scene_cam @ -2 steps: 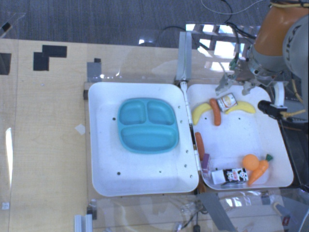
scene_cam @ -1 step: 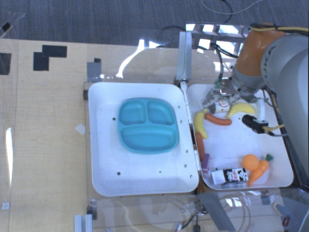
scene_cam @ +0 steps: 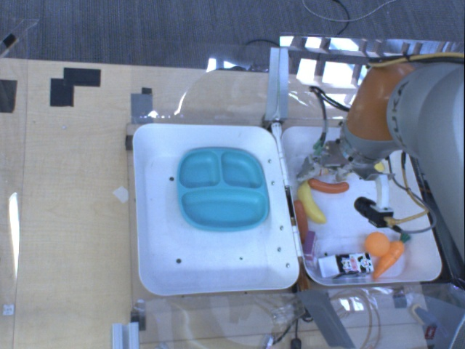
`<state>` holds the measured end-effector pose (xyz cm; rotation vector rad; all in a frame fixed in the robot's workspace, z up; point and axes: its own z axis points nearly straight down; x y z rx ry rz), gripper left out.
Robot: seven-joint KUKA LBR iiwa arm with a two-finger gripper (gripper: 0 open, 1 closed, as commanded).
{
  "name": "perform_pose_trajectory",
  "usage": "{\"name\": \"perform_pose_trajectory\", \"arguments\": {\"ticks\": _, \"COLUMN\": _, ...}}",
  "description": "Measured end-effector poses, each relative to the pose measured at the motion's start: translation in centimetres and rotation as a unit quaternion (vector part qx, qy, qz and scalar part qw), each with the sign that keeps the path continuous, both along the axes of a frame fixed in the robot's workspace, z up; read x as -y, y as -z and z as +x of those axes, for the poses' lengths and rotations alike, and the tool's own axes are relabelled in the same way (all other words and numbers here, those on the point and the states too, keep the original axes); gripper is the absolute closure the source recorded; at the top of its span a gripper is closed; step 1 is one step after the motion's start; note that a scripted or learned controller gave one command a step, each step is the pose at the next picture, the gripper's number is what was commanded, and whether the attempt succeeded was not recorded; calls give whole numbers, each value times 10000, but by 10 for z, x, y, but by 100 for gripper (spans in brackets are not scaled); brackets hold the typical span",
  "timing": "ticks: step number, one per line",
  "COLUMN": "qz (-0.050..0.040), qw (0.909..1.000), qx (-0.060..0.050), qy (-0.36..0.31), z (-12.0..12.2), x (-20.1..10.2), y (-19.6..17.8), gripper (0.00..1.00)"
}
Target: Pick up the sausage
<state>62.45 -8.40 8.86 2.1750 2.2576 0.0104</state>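
Starting at the near edge of the right-hand bin [scene_cam: 427, 269]: a small printed carton [scene_cam: 346, 265] lies flat there, boxy and matte. A tapered orange carrot [scene_cam: 389, 257] sits in the near outer corner, touching a round orange fruit [scene_cam: 375, 243]. Moving up, a curved yellow banana [scene_cam: 313, 206], smooth and glossy, lies close to the dividing wall. Now the target: the sausage [scene_cam: 328, 187], a short, rounded, orange-red cylinder with a slick skin, lies just beyond the banana. Its long axis runs across the bin, from the dividing wall toward the outer wall. The tool [scene_cam: 330, 164] hangs right above its far side, so the sausage lies just nearward of it, very close. Whether the tool is released or clenched, I cannot tell. My call: a short drop, closing across the narrow width. Next door, in the left-hand bin [scene_cam: 156, 267], sits a blue divided plate [scene_cam: 222, 188].
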Motion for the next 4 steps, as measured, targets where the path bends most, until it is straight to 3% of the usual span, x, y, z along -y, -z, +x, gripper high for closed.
{"name": "perform_pose_trajectory", "arguments": {"ticks": 1, "qz": -2, "qw": 10000, "qx": 10, "qy": 47, "z": -35, "x": 11, "y": -1, "gripper": 0}}
{"name": "perform_pose_trajectory", "arguments": {"ticks": 2, "qz": 12, "qw": 10000, "qx": 48, "qy": 41, "z": -32, "x": 9, "y": -13, "gripper": 100}}
{"name": "perform_pose_trajectory", "arguments": {"ticks": 3, "qz": 12, "qw": 10000, "qx": 47, "qy": 40, "z": -32, "x": 9, "y": -13, "gripper": 0}}
{"name": "perform_pose_trajectory", "arguments": {"ticks": 4, "qz": -4, "qw": 9990, "qx": -8, "qy": -438, "z": -38, "x": -14, "y": -98, "gripper": 0}}
